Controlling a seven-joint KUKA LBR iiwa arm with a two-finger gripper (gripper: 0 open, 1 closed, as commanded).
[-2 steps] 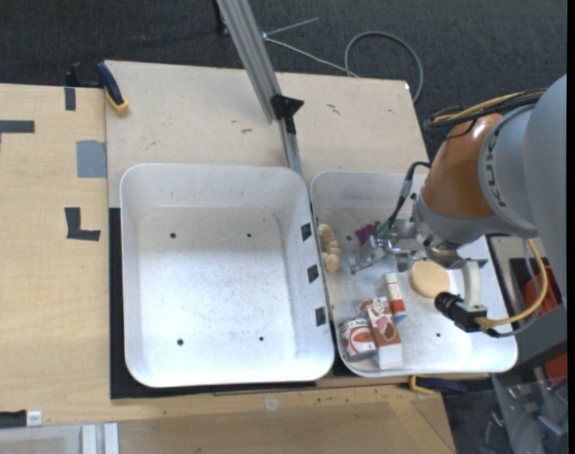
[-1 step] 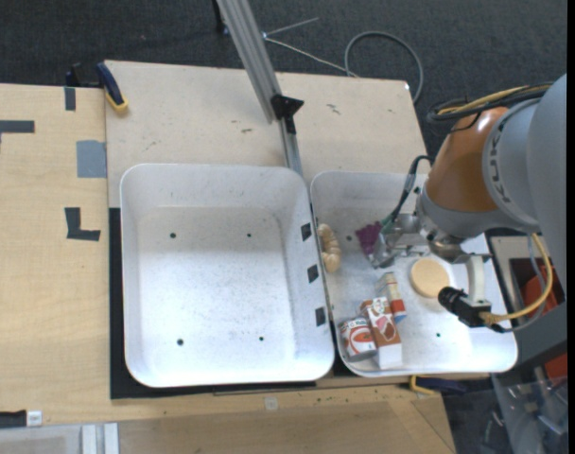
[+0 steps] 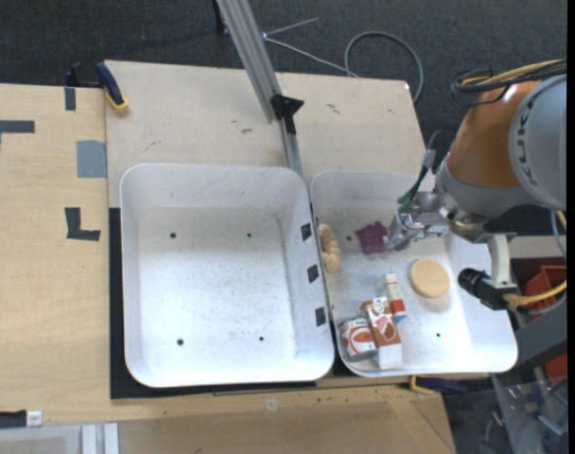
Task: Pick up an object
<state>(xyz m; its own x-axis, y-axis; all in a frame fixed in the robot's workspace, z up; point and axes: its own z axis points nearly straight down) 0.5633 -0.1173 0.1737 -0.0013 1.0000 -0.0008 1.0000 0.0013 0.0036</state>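
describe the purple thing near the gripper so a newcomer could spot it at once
Look in the right-hand shallow white bin, upper half. Just left of the two-finger gripper lies a small purple block, the only purple item; its neighbours are tan, round or red-and-white.

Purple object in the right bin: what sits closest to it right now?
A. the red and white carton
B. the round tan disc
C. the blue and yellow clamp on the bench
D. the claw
D. The claw sits right beside the purple object, at its right edge, while the round tan disc and the red and white carton lie further toward the bin's front.
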